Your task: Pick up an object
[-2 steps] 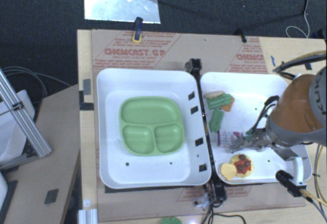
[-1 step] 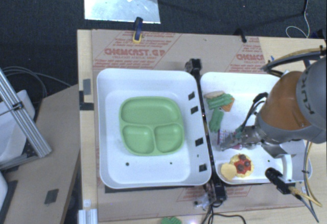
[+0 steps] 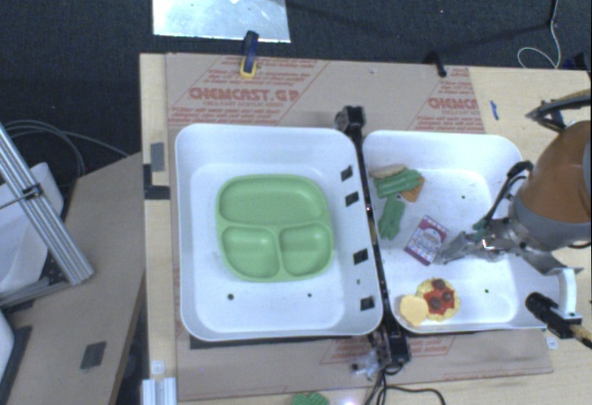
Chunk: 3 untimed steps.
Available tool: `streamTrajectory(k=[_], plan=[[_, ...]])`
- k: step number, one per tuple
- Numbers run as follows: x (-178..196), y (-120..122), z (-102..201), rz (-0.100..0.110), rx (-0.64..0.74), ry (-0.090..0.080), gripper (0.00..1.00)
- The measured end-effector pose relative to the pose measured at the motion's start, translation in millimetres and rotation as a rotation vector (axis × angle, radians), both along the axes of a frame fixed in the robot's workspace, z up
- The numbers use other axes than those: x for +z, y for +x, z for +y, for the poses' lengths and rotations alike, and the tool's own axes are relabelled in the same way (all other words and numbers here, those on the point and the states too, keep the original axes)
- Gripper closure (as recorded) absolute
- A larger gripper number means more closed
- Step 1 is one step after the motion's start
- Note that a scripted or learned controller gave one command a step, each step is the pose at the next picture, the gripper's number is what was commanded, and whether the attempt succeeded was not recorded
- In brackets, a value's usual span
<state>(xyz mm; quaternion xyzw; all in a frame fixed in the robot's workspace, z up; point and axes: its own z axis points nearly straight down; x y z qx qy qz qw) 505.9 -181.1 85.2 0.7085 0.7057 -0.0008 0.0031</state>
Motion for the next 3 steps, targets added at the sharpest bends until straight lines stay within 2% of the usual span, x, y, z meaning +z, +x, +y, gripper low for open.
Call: streamTrajectory(k=[1, 2, 3], plan=[[2.8, 81.5, 61.6, -0.007, 0.014, -0.002, 0.0], [0.8, 137.1, -3.7, -0.005, 0.006, 0.0, 0.0], [0.2, 164.0, 66.3, 0.004, 0.015, 0.005, 0.0]])
